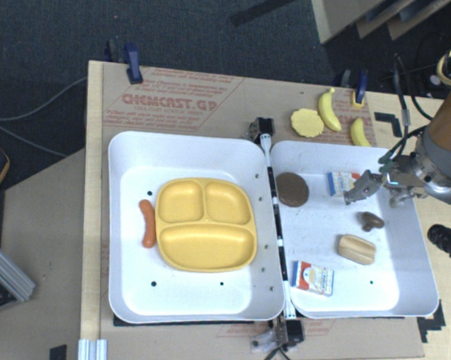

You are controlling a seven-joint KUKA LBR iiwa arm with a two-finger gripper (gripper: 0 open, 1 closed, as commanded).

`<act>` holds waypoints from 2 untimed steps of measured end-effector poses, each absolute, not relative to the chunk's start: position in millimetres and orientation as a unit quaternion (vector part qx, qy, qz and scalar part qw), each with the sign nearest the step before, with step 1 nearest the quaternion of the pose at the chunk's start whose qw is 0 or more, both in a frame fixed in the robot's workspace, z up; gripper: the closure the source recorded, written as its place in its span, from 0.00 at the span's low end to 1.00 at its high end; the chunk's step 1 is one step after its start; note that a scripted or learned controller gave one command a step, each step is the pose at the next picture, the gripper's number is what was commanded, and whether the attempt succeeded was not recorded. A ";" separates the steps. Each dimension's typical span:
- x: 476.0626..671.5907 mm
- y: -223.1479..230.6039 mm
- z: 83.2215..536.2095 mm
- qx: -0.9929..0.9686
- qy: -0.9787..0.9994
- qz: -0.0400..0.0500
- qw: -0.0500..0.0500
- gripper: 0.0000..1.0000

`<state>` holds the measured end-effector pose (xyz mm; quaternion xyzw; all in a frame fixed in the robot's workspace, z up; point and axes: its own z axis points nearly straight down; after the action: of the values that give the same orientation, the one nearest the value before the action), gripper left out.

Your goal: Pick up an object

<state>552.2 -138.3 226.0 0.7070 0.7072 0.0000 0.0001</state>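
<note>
One arm [446, 138] reaching over right bin [403, 298]; jaws apart, holding nothing.

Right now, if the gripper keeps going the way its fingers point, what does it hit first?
The gripper points left and slightly down, over the right bin. First in that line is probably the small blue-and-white packet just beyond the fingertips, then the round brown disc. Its height above the bin is unclear, so it may pass above both.

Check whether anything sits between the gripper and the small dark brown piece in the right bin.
Nothing visible stands in the way. The gripper hangs over the right bin, and the small dark brown piece lies just below it in the view with only bare bin floor between. The tan bread roll lies beyond the piece.
</note>
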 end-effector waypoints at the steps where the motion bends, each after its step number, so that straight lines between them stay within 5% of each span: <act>1: 560.6 -102.8 77.9 0.706 0.708 -0.001 -0.002 0.00; 2: 613.0 -192.1 85.6 0.709 0.705 0.000 0.004 0.00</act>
<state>613.0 -192.1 85.6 0.7088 0.7054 -0.0001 0.0043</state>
